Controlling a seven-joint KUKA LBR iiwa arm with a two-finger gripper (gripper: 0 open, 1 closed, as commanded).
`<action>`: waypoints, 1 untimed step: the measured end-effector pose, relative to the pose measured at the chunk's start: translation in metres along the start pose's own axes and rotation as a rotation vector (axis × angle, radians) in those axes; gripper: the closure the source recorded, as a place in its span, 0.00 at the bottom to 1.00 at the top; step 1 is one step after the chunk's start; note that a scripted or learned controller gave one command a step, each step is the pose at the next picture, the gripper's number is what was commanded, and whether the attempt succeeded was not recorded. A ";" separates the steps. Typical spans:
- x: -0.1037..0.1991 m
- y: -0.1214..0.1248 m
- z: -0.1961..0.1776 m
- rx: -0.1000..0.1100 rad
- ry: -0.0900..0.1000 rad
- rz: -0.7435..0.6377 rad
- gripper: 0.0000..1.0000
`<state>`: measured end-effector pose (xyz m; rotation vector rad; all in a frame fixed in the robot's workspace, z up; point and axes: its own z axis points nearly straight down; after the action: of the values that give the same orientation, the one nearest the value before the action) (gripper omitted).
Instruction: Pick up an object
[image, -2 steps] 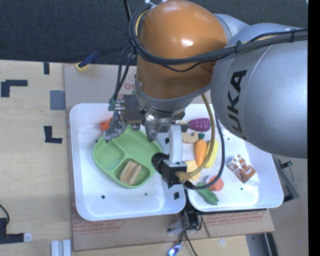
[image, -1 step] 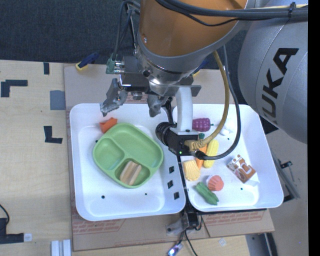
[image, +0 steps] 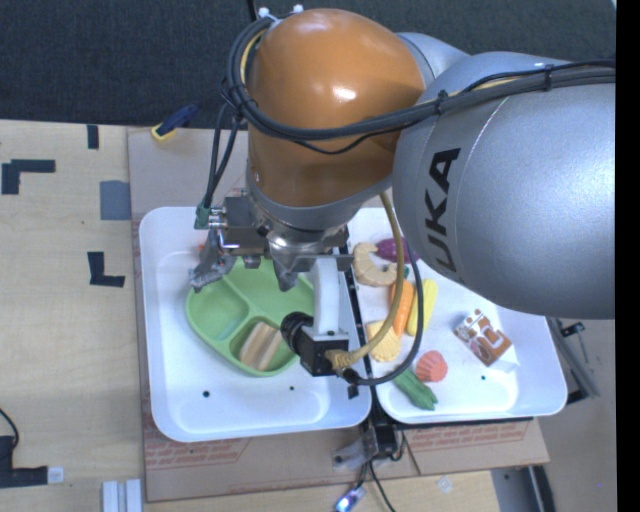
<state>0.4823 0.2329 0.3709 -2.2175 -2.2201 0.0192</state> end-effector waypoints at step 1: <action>0.001 0.000 -0.016 -0.007 0.005 -0.004 1.00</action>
<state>0.4828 0.2343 0.3867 -2.2141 -2.2257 0.0068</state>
